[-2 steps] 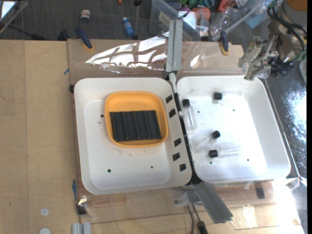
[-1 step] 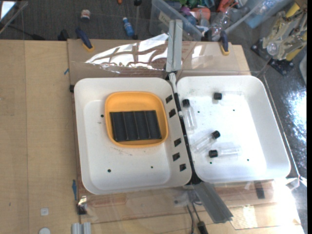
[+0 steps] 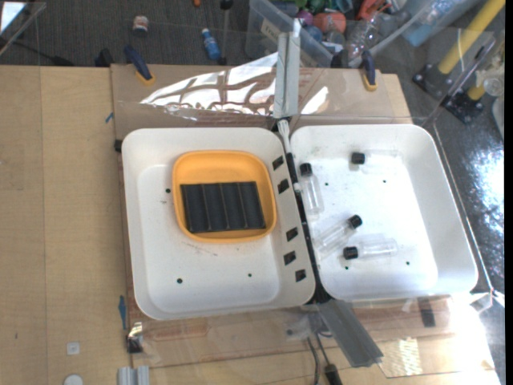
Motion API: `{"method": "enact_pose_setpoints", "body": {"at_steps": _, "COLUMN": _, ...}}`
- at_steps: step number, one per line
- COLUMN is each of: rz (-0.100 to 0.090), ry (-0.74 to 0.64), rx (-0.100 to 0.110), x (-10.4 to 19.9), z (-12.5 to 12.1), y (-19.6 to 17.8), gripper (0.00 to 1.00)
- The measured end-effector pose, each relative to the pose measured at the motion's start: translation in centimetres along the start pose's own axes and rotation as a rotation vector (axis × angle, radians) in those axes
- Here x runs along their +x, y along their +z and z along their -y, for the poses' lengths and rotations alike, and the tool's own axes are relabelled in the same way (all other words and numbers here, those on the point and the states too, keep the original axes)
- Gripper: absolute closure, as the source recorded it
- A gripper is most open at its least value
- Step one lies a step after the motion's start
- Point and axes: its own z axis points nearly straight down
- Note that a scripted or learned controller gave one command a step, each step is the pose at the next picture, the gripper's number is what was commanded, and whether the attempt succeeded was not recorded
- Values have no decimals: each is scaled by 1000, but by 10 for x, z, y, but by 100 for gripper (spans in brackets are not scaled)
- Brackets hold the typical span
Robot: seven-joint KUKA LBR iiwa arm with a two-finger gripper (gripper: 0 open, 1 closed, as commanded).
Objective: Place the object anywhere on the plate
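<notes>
Black ribbed rectangular block (image 3: pixel 223 207) lies flat on the orange rounded-square plate (image 3: pixel 225 161), its long side running left to right and its grooves running near to far. It covers most of the plate's floor, and I see orange rim on all four sides of it. The plate sits in the far half of the left shallow white bin (image 3: pixel 160 295), apart from the bin's walls.

I cannot tell the gripper's state from this view.

The right shallow white bin (image 3: pixel 449 215) holds four clear plastic vials with black caps. One vial (image 3: pixel 357 158) lies near the far wall and another (image 3: pixel 311 189) just beside the left wall. The other two (image 3: pixel 341 229) (image 3: pixel 369 249) lie close together toward the near side. If the vials carry labels, they are too small for me to read.

A row of small black tabs (image 3: pixel 288 211) runs along the edge where the bins meet. Both bins rest on the pale wooden bench (image 3: pixel 56 215). Past the far edge, a crinkled silvery sheet (image 3: pixel 216 95) catches the light, and a clear plastic tub of coloured toys (image 3: pixel 337 6) stands on the floor beyond.
</notes>
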Motion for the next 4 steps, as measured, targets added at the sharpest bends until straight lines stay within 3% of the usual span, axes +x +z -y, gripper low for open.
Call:
{"method": "enact_pose_setpoints", "body": {"at_steps": 2, "rz": 2, "ry": -762, "rx": -3, "x": -2, "z": -1, "y": 1, "gripper": 100}}
{"method": "enact_pose_setpoints", "body": {"at_steps": 4, "rz": 3, "ry": -1340, "rx": -6, "x": -6, "z": -7, "y": 2, "gripper": 100}}
